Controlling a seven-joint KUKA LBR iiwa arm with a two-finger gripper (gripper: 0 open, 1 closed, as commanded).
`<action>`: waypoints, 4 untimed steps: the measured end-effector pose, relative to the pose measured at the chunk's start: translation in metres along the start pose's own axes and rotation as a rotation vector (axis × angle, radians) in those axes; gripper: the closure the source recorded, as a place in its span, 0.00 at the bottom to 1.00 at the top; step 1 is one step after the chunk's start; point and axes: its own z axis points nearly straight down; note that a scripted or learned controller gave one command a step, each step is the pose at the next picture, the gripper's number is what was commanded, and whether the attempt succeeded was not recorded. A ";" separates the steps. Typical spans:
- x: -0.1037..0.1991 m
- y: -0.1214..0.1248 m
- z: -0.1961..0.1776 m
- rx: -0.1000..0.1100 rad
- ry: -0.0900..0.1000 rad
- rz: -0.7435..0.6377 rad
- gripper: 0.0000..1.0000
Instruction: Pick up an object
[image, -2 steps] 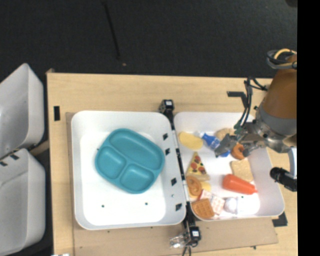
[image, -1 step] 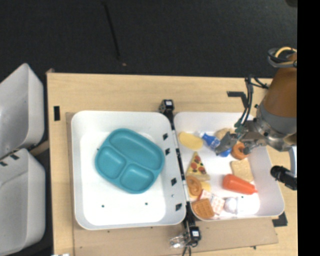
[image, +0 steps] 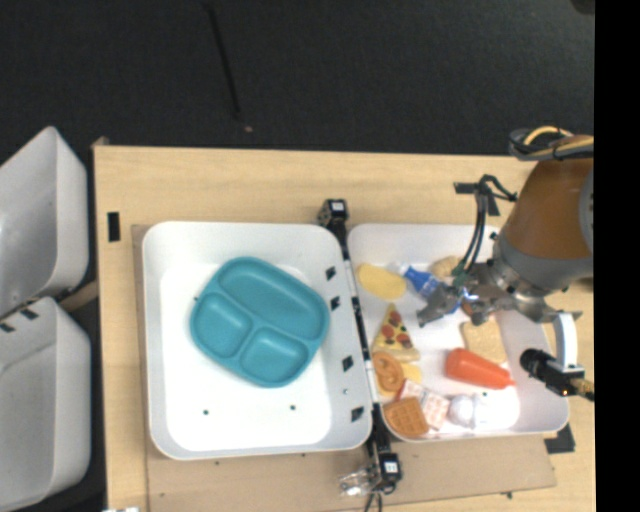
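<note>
The arm (image: 545, 215) reaches in over the right bin (image: 365, 240), and its gripper (image: 445, 298) sits low above the bin's upper middle, beside a blue-and-white item (image: 420, 277). Jaw opening cannot be determined, and nothing is visibly held. The toy food lies in this bin: a yellow piece (image: 381, 281), a pizza slice (image: 396, 333), an orange carrot-like piece (image: 477, 369) and a waffle-like piece (image: 406, 416). The left bin (image: 160, 330) on the tabletop (image: 120, 180) contains a teal divided plate (image: 260, 320).
</note>
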 end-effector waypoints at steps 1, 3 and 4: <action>0.005 0.004 0.045 -0.002 0.000 0.005 0.00; 0.002 0.008 0.080 -0.014 0.000 0.012 1.00; 0.001 0.007 0.038 -0.009 -0.001 0.007 1.00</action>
